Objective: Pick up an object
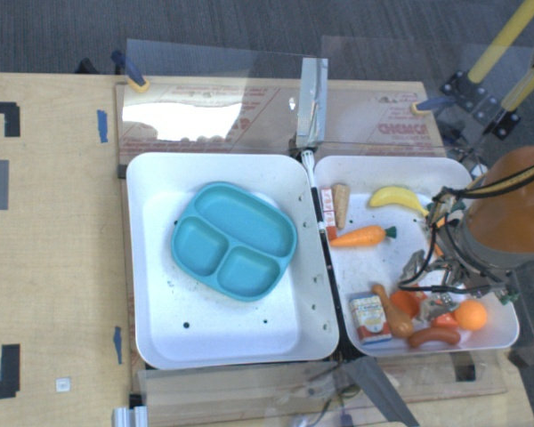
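Note:
The right bin (365, 169) holds the toy food. A yellow banana (397, 199) lies at the back, with an orange carrot (359, 237) in front of it and a tan bread stick (340, 205) by the divider. Near the front lie a small printed box (368, 317), a brown sausage (395, 312), a red sausage (434, 336), a red piece (405, 302) and an orange fruit (471, 315). My gripper (432, 283) hangs low over the bin's front right, just above the red piece and the orange fruit, half hidden by cables and the orange-banded wrist (509, 212).
The left bin (151, 265) carries a blue divided plate (235, 240) in its middle. A metal divider post (312, 105) and clear panels stand behind the bins. Yellow bars (507, 29) rise at the back right. Wooden bench top lies to the left.

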